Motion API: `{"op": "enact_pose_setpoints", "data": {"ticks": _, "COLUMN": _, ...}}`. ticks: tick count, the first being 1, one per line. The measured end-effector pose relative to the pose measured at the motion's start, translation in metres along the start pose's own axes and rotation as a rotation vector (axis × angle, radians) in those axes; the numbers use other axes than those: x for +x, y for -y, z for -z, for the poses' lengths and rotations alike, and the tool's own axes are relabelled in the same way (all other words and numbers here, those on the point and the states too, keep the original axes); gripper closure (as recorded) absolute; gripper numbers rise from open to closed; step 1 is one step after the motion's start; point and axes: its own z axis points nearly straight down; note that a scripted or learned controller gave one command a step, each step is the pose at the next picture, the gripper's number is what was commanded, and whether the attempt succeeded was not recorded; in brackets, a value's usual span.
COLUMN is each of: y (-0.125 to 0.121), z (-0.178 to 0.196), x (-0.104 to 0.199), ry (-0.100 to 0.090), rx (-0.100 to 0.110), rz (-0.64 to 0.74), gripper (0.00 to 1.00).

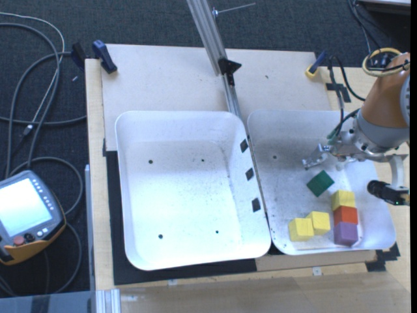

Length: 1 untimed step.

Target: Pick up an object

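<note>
Two white bins sat side by side on the pale surface, and the left bin carried nothing but dark specks. All the blocks lay in the right bin, crowded toward its near right corner: a green block tilted on its own, two yellow blocks touching each other near the front rim, and just beside them a row of three more (yellow, orange and purple) pressed end to end. A slanted aluminium rail crossed the top of the view and ran down to the gap between the bins, blue clamps held the board's far corners, and a teach pendant with loose cables lay on the dark floor at the left. The arm was cut off by the right edge of the view. The tool hung just above and behind the green block, small and blurred against the white bin; whether its tips stood apart or closed could not be told, and no block showed in its grasp.
</note>
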Motion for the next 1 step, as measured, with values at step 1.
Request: {"op": "enact_pose_setpoints", "data": {"ticks": 1, "y": 0.0414, "z": -0.0117, "x": 0.0197, "ry": -0.003, "rx": 0.006, "rz": -0.002, "gripper": 0.00}}
